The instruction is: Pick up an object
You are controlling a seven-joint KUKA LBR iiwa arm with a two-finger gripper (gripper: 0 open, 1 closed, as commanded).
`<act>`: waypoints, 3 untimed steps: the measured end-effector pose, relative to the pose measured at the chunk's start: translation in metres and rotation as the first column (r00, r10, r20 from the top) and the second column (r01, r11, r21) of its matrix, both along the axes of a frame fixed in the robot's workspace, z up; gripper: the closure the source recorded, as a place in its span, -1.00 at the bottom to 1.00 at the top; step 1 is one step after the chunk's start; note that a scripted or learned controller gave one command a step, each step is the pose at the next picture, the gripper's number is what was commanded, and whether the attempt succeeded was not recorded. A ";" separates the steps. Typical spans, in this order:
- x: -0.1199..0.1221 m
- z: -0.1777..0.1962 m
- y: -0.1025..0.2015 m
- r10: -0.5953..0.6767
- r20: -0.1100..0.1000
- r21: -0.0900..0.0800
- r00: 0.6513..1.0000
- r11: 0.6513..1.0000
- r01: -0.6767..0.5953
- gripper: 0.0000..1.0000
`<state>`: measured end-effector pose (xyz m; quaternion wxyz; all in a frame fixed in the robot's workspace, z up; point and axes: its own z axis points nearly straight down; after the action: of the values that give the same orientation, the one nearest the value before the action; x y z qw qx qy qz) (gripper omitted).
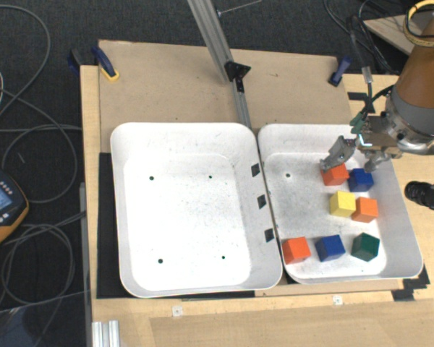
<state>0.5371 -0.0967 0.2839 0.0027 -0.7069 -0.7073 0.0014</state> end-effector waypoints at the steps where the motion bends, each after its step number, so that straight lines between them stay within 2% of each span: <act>1: 0.001 0.002 0.000 0.000 0.006 -0.001 1.000 1.000 0.000 -1.00; 2: 0.010 -0.050 0.004 0.000 -0.001 0.000 1.000 1.000 0.000 -1.00; 3: 0.002 -0.108 0.011 0.000 -0.002 0.000 1.000 1.000 0.000 -1.00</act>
<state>0.5387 -0.0862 0.1761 0.0034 -0.7069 -0.7073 0.0019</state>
